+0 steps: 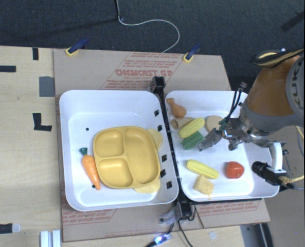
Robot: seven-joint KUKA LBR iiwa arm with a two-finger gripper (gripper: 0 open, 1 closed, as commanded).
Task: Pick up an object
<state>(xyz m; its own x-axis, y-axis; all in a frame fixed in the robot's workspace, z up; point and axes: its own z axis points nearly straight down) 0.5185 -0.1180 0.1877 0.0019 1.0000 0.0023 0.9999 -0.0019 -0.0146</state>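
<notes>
My gripper (220, 139) hangs low over the right bin (255, 192), fingers (210, 140) spread wide with nothing between them. One dark finger points toward eight o'clock, the other (235, 142) sits further right.

So the pick has not begun in earnest, as I judge it: nothing is grasped or lifted, and the closing, the grip and the raise all remain. The likeliest target is the green vegetable (192, 140), just beside my left finger at about nine o'clock. Touching it at its twelve o'clock side lies a yellow corn cob (192, 127).

From my gripper, a beige rounded piece (213, 122) sits at about eleven o'clock, close under my wrist. A chicken drumstick (176, 107) lies further off at ten o'clock, near the bin's top left corner. A second corn cob (202, 168) rests at seven o'clock, with a pale yellow wedge (204, 186) just beyond it. A red tomato (235, 170) sits at five o'clock, well clear.

The crowding is my worry: the green piece and the upper corn lie so tight together that closing may catch both or nudge one away.

The left bin (70, 112) holds a yellow divided plate (126, 156) and a carrot (90, 170) at the plate's eight o'clock, well apart from my reach.
</notes>
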